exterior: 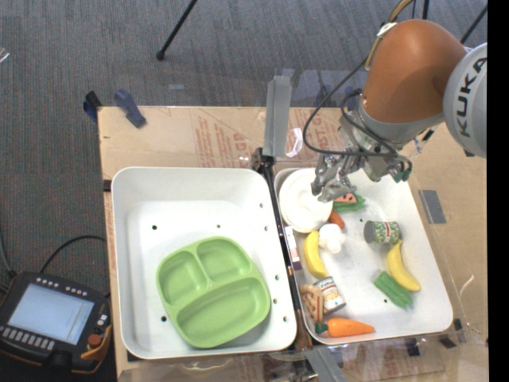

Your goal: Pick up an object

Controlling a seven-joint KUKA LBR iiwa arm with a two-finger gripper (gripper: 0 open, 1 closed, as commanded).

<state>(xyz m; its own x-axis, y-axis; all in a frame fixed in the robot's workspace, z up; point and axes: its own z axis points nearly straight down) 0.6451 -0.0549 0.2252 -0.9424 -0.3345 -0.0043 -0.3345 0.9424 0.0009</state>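
A green divided plate [213, 293] lies in the left bin [131, 205].

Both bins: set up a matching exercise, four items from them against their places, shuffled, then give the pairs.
1. green divided plate
2. carrot
3. white round plate
4. small can

A. right bin, near edge
B. right bin, far left corner
C. left bin
D. right bin, just beyond the right-hand banana

Pairs: 1-C, 2-A, 3-B, 4-D

In the right bin [433, 293] lie a white plate [301, 201] far-left, two bananas [315, 255] [402, 267], a small can [382, 231] on its side, a carrot [347, 328] at the near edge, a green pod [393, 288] and a labelled tin [329, 295].
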